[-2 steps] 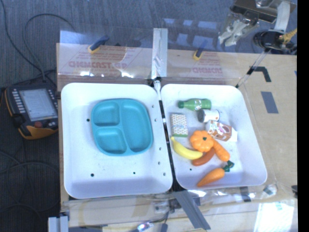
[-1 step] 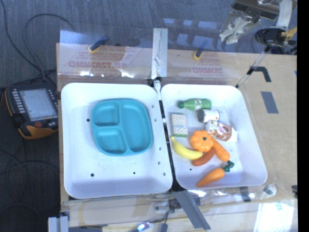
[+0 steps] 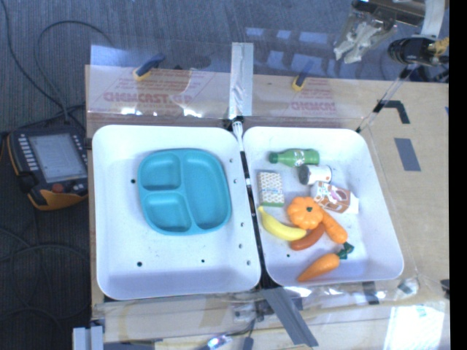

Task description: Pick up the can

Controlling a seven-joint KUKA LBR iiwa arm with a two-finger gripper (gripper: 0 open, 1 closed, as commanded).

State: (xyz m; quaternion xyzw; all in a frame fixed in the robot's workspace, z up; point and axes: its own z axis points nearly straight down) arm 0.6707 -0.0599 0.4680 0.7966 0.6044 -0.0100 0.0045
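Beside the green bottle [image 3: 293, 157] in the right bin [image 3: 379, 217], the can [image 3: 314, 174]; claw [image 3: 355, 44] released.

cardboard backboard [image 3: 149, 93] behind left bin: red print, seemingly "CHEMCAST", blurred | same red print behind right bin, unreadable | package labels in right bin: too small to read

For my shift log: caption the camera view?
Gripper raised beyond right bin; can lying beside green bottle.
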